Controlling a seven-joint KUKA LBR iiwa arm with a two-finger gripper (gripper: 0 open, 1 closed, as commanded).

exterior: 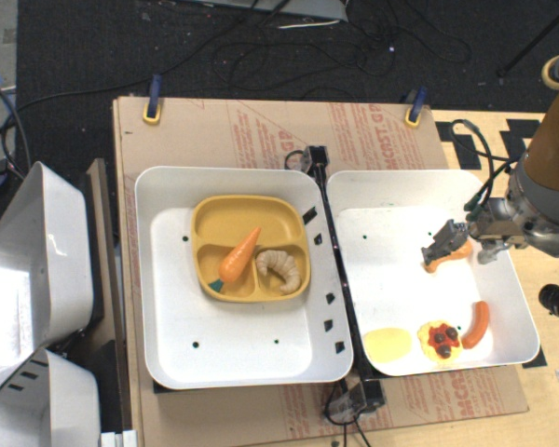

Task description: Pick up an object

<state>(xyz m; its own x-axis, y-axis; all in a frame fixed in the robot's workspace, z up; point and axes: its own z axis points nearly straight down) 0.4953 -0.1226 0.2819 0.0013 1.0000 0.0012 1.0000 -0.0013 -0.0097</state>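
Observation:
My gripper (444,243) is low in the right bin (391,194), near the middle of its right half. Right beneath and against its tip lies a small orange piece (454,255), partly covered by the gripper. A red-orange sausage (476,324) lies near the bin's front right corner. Beside it sit a small round pizza-like toy (440,339) and a flat yellow disc (388,344). The left bin (168,333) holds a yellow divided plate (208,220) bearing a carrot (238,255) and a pale shrimp (280,268).
The arm's grey wrist and orange band (545,170) reach in over the right bin's right wall. A black divider with a cable (328,250) runs between the bins. Clamps (152,110) (415,110) stand at the board's back edge.

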